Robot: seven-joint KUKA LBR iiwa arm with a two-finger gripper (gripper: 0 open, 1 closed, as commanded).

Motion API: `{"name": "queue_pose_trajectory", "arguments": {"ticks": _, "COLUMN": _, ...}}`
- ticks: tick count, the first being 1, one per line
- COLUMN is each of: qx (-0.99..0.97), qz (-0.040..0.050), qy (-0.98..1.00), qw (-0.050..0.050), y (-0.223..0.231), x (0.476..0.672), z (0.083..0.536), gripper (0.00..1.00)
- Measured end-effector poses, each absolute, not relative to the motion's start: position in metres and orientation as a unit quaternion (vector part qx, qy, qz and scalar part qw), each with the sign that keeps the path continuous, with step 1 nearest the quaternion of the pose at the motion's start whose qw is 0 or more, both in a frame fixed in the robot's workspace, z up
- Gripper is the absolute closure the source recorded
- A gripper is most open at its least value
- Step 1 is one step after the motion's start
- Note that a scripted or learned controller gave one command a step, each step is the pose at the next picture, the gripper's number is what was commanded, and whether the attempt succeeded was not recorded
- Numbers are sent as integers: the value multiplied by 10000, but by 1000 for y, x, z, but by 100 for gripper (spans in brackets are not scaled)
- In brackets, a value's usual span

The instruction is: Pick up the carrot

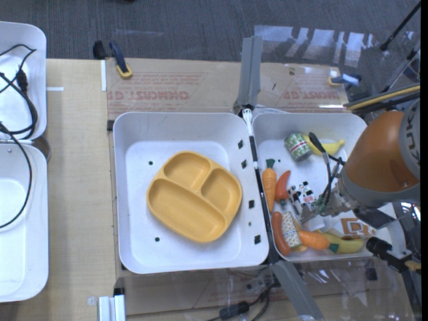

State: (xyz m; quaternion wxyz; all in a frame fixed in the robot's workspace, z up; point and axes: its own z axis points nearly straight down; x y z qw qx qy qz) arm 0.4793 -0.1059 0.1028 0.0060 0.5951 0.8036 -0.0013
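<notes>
Two shallow white plastic bins sit side by side: the left bin (127, 179) holds a yellow three-compartment plate (194, 196), the right bin (267, 122) a clutter of toy food. The grey arm with its orange band (384, 159) reaches in, its gripper (319, 209) low among the items; whether its jaws are released or clenched cannot be told. The orange carrot (269, 184) lies near the right bin's left wall, long axis running up-down in view, green top pointing away.

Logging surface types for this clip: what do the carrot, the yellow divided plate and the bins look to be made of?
Carrot: probably moulded plastic toy, smooth uniform orange with a green tip. Yellow divided plate: likely matte plastic or silicone, with even colour and soft rounded ridges. Bins: white, seemingly thin plastic, rounded rims, slight sheen.
</notes>
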Motion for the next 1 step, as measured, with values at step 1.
{"name": "queue_pose_trajectory", "arguments": {"ticks": 1, "qx": 6623, "qz": -11, "qy": 7492, "qw": -6, "y": -33, "x": 478, "z": 191, "gripper": 100}}
